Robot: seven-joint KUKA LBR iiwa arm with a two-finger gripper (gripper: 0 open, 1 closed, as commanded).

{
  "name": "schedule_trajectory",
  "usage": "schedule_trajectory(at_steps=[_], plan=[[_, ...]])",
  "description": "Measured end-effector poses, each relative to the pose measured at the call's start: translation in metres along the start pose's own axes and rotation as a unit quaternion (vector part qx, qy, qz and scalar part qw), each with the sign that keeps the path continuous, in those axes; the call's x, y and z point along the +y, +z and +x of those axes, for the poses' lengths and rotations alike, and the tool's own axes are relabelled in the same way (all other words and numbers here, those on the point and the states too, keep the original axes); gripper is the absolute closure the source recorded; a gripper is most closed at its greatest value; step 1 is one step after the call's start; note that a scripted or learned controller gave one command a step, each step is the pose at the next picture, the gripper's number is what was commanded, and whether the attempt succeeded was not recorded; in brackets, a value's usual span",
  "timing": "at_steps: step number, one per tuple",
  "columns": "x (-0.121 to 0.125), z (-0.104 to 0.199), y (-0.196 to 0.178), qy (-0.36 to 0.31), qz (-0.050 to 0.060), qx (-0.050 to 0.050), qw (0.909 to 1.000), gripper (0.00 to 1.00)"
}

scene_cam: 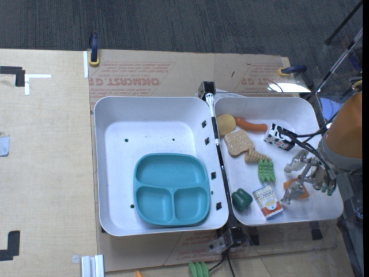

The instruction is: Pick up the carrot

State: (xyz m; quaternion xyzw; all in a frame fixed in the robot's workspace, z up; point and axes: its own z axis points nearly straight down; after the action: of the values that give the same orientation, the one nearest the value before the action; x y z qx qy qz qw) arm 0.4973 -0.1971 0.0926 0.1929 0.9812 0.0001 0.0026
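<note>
Right bin: carrot (tip hidden)

Two bins sit side by side on the bench. The left bin holds a divided plate toward its near side. In the right bin, the carrot lies at the far side, with a cracker just nearer and a small carton near the front. The gripper hangs at the bin's right side.
</note>
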Motion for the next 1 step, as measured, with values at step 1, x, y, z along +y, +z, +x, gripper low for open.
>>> schedule_trajectory(at_steps=[1], plan=[[-0.0112,0.0126,-0.0006,-0.141,0.000,-0.001,0.9900,0.00]])
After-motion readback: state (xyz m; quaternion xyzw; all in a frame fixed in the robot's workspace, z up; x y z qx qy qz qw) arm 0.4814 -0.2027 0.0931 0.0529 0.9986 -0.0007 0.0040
